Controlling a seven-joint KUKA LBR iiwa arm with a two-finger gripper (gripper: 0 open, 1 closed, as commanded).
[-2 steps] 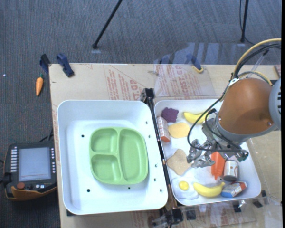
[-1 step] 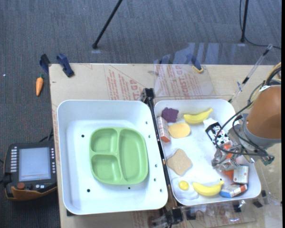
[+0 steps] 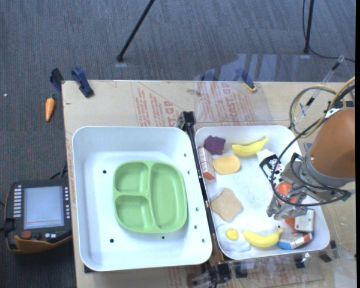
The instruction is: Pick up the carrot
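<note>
Risk: you may close on the wrong thing, since the gripper (image 3: 280, 212) sits low in the right bin (image 3: 259, 131) among crowded items, with a small carton (image 3: 304, 221) and a banana (image 3: 262, 239) just beside it
Cause: orange shows at the wrist near the fingers, so you cannot tell carrot from robot hardware there
Carrot: the one clear carrot (image 3: 49, 108) lies on the floor left of the bench, well apart from both bins
Relative to jaws: far off to the left, beyond the left bin (image 3: 90, 143) and its green divided plate (image 3: 150, 197)
Jaws: you cannot tell whether they are released or clenched
</note>
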